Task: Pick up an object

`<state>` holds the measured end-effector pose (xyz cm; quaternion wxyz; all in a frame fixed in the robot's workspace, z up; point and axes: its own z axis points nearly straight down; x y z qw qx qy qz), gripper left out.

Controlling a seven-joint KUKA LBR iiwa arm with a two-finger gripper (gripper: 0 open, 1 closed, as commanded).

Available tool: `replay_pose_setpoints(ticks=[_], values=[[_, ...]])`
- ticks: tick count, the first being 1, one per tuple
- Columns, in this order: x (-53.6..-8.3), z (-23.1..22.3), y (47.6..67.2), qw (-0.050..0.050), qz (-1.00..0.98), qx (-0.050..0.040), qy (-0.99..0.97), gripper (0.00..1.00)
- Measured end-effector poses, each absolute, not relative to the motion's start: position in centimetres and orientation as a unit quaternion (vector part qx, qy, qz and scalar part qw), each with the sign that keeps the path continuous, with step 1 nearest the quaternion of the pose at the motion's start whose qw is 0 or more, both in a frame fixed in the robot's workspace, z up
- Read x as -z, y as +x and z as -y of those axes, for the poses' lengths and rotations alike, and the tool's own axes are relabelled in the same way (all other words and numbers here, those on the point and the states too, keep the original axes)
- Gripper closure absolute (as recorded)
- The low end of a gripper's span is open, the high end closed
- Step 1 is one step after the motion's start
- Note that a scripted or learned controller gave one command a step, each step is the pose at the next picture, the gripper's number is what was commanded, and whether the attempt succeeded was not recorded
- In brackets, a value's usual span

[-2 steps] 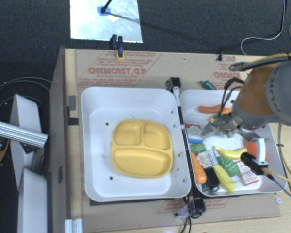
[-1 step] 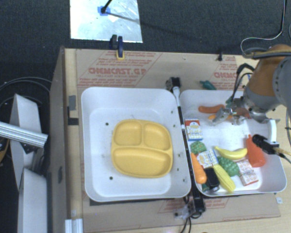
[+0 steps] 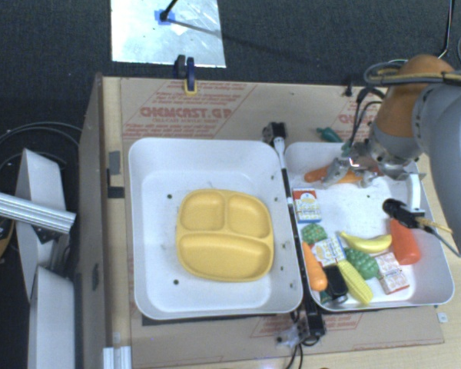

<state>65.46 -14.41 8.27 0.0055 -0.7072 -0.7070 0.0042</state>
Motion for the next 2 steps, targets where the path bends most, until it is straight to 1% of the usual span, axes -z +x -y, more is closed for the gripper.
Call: replay_pose_setpoints(ticks=[1,2], values=[[-8.10,9.98,66.06,0.011,0.705,-0.0125,-0.709,0.00],[-9.06,10.10,65.91,0.013,0.706,-0.0159,-0.708,1.00]])
